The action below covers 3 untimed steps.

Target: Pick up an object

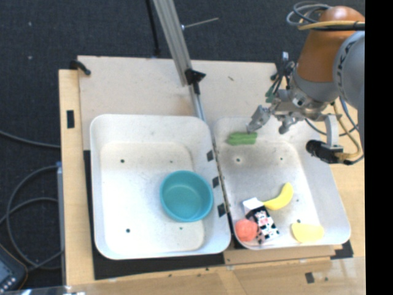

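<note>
Up at the top of the right bin (319,183): a green block (241,139), flat and long, a bit like a small sponge, lying on the bin's far rim. Right above it and a little to the right: the end effector (271,123), fingers spread apart, nothing between them. One finger tip (254,124) just beside the green block's right end, maybe touching it, hard to tell. Other finger (287,125) well off to the right, over the rim.

Down in the near corner of the same bin, far from the end effector: a yellow banana (279,197), curved; a pink ball (246,228); a small white box with black spots (263,221), tipped over; a flat yellow piece (306,232) shaped like a lemon slice.

In the left bin (123,140): a blue bowl (186,195), round, standing open side up, alone.

Behind the end effector: grey arm with orange band (322,51), reaching in from the right, wires looping around it. Under both bins: a pale wooden bench (135,78).
</note>
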{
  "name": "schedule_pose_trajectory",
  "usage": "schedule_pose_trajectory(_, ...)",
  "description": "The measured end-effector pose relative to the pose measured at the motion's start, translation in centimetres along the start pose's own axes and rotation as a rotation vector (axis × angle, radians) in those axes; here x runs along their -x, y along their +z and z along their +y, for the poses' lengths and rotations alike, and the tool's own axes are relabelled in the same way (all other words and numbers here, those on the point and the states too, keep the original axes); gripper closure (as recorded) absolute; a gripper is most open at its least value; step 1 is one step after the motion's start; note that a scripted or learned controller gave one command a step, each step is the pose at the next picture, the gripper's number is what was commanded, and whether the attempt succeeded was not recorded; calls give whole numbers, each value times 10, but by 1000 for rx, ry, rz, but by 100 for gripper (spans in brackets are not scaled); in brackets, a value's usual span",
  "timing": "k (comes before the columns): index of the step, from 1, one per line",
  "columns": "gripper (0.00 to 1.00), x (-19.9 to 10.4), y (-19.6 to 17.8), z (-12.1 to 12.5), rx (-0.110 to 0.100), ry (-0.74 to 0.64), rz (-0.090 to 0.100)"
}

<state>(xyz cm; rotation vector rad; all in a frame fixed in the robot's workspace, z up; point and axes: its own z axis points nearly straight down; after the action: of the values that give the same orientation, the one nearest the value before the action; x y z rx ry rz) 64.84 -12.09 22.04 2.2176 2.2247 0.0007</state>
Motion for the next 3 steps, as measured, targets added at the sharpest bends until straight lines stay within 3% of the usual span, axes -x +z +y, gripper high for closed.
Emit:
schedule_pose_trajectory(1,0,0,0,0,0,0,0)
schedule_pose_trajectory(3,0,4,119,-3,-5,7,-2)
